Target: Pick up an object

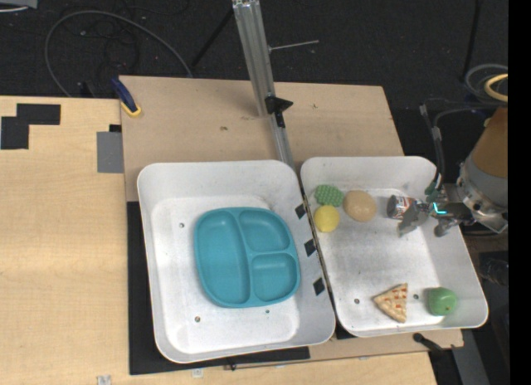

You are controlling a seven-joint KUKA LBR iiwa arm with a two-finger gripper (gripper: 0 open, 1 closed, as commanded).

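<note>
Gripper [427, 218] sits low at right bin's [365, 168] right wall, fingers spread, nothing btwn them. Small can [398, 206] lies just left of it, label unreadable. Further left: tan ball [360, 206], green item [328, 195], yellow ball [326, 219]. Bin's mid floor bare; pizza slice [392, 301] & green apple [441, 300] near front wall.
</note>
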